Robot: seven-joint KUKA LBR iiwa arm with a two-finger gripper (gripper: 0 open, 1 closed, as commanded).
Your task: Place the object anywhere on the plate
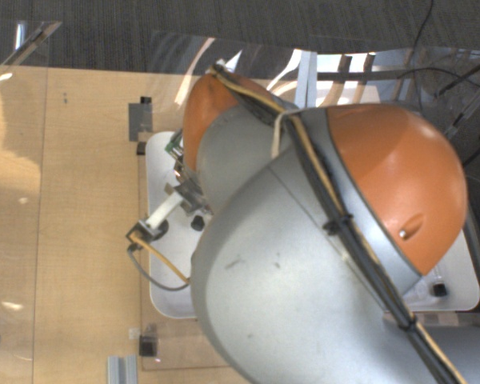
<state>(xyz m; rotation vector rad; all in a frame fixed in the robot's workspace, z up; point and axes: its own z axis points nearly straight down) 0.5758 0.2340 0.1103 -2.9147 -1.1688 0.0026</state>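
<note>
The grey arm with the orange band [304,254] covers most of both bins, so I am working from a narrow strip of the shallow white bin on the view's left [156,282].

Gripper: the two-finger gripper [186,189] sits over that strip, near the bin's middle. I cannot tell whether it is spread or pressed together, or whether it carries anything.

Object: my best candidate is a small dark round thing [196,223] on the bin floor. It lies just beside the gripper, toward the near side of the bench, half tucked under the arm's outline. It is too small to give a long axis.

Plate: a sliver of green [174,144] shows at the bin's far edge, on the opposite side of the gripper from the dark thing. It might be the plate's rim, but I cannot confirm this.

Judgement: if both guesses hold, the carry runs from the near side to the far side within this one bin.
</note>
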